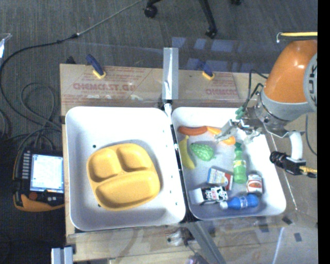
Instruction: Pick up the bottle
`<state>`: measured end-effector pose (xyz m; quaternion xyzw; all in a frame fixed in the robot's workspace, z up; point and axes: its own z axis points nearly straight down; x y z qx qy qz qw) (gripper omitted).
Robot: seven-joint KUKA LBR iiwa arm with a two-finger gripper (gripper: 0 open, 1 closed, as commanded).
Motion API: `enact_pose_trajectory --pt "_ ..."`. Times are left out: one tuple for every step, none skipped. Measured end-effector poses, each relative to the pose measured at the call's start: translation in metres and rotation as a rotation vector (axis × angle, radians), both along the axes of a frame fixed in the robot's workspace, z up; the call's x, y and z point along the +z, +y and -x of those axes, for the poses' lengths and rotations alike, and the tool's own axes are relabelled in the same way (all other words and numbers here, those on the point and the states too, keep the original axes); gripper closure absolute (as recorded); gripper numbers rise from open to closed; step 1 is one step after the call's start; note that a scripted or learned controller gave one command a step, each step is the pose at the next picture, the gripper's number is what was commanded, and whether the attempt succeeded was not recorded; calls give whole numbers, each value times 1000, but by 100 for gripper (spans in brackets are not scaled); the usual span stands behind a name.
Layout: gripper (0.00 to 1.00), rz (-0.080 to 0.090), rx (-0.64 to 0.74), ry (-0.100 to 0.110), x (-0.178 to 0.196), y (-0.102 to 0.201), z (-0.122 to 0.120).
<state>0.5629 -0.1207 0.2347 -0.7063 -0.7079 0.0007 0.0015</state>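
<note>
You see the bench from above: a cardboard sheet (124, 87) with faded red print lies under two white bins, held by blue and yellow clamps (94, 64) at its far edge. A metal strip (169, 72) runs back from the seam between the bins. Around the bench the floor is dark carpet (41, 20); a black cable (31, 93) loops across it on the left, and chair legs with castors (206, 15) show at the top. A pendant with a lit screen (38, 178) sits on the floor left of the bench.

The left bin (77, 134) holds a yellow divided tray (124, 175). The right bin (273, 191) is crowded: a carrot (193, 130) at the far wall, a banana (186, 153) along the left wall, a green leafy toy (202, 151), a small carton (219, 178), a black-and-white box (212, 194), a red can (254, 184) and a blue bottle (241, 202) lying at the near wall.

The green bottle (239, 165) lies mid-bin, neck pointing to the far wall, just below the gripper (234, 131). The gripper hovers over the far right part of that bin; you cannot tell how it stands or whether it touches anything.
</note>
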Motion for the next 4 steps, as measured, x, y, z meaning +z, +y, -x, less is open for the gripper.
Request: enact_pose_trajectory --pt "0 0 173 -1 -29 -71 13" --pt "0 -1 179 -4 -141 -91 -3" --pt "100 -4 178 -3 -132 -90 -3" --pt "100 3 58 -3 16 -48 -10"
